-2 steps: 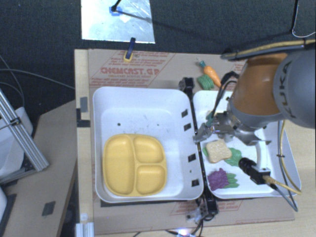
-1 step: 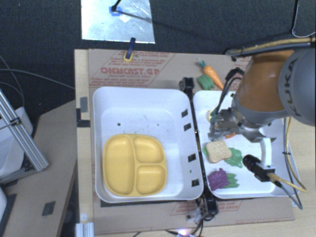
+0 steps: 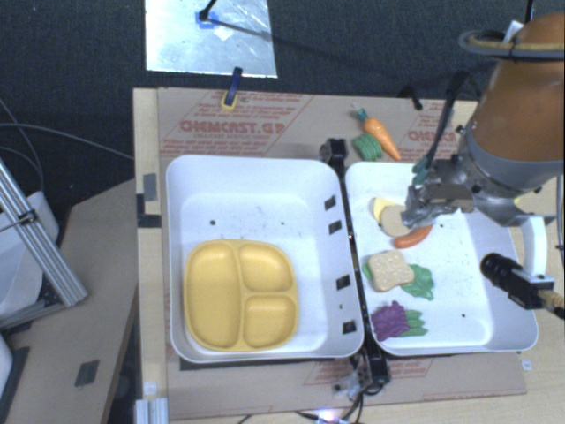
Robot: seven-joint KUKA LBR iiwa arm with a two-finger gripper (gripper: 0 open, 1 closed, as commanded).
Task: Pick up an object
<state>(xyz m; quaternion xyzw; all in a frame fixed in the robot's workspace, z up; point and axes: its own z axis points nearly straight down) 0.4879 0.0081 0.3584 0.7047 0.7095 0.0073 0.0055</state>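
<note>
One gripper (image 3: 422, 212) low in right bin (image 3: 508, 325), over sausage (image 3: 413, 236) and bun (image 3: 388, 219); finger state cannot be told.

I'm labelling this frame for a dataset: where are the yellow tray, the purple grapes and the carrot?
yellow tray (image 3: 240, 292), camera view, centre ridge between its compartments.
purple grapes (image 3: 394, 318), camera view, middle of the bunch.
carrot (image 3: 382, 136), camera view, orange body.

Robotics lab, white bins (image 3: 265, 179) on bench, aluminium framing (image 3: 35, 246), loose cables (image 3: 53, 140)
</note>
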